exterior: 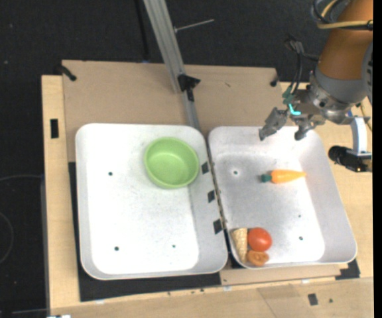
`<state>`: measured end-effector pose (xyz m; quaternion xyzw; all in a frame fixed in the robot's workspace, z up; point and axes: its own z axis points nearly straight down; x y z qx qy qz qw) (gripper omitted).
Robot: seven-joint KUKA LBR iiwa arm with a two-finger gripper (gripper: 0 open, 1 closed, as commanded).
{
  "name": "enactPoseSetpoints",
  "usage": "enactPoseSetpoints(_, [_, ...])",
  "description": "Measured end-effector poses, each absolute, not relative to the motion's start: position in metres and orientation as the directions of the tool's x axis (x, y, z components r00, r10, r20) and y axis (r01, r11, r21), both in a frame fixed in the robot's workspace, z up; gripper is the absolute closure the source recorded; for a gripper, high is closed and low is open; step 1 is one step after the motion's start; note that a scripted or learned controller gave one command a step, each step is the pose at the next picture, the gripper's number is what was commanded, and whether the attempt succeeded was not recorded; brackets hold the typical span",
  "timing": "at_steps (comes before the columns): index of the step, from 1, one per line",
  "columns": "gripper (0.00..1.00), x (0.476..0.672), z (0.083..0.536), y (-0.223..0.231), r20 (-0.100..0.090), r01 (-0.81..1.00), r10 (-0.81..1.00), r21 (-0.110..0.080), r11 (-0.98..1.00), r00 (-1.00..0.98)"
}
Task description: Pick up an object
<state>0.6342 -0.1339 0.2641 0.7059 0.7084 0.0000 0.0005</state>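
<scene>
gripper (285, 130) hovers over the right bin's (333, 197) far edge, fingers (269, 128) spread wide, grasping nothing. carrot (282, 176) lies just below; tomato (259, 238) sits near the bin's front left corner.

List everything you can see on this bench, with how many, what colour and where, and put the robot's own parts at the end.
bins: two, white, shallow, side by side on the bench
bowl: one, light green, upper middle of the left bin
carrot: one, orange with a green end, lying upper middle of the right bin
tomato: one, red, near front left corner of the right bin
pale cone-shaped piece: one, tan, just left of the tomato
small brownish-orange piece: one, just in front of the tomato; cannot tell what it is
metal pole: one, grey, slanting up from between the bins
arm: one, orange band, at the right
gripper: one, dark grey, open, above the right bin's back edge, holding nothing
</scene>
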Motion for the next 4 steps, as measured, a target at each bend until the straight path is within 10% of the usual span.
enactPoseSetpoints(3, [0.00,0.630,0.117,-0.135,-0.002,1.000,1.000,-0.003,-0.001,0.001])
enactPoseSetpoints(4, [1.00,0.632,0.131,-0.136,-0.002,1.000,1.000,0.004,-0.005,0.005])
